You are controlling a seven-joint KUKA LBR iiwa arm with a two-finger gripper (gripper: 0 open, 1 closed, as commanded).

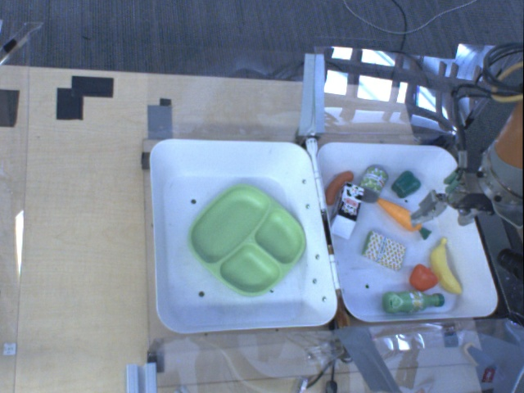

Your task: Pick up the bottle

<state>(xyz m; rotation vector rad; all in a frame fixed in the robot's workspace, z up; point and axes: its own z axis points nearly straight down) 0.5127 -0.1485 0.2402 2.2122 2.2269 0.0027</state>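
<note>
The bottle [412, 302] is green with a label and lies on its side along the front wall of the right bin [483, 301]. My gripper [446, 212] hovers over the right side of that bin, above the carrot's leafy end and the banana's top, well back from the bottle. Its fingers [425, 210] are spread, so it is open with nothing between them.
The right bin also holds a carrot [395, 213], a banana [446, 266], a red pepper [422, 277], a patterned box [384, 250], a milk carton [348, 205], a sausage [338, 186], a can [373, 181] and a dark green item [405, 183]. A green divided plate [248, 239] sits in the left bin [172, 301].
</note>
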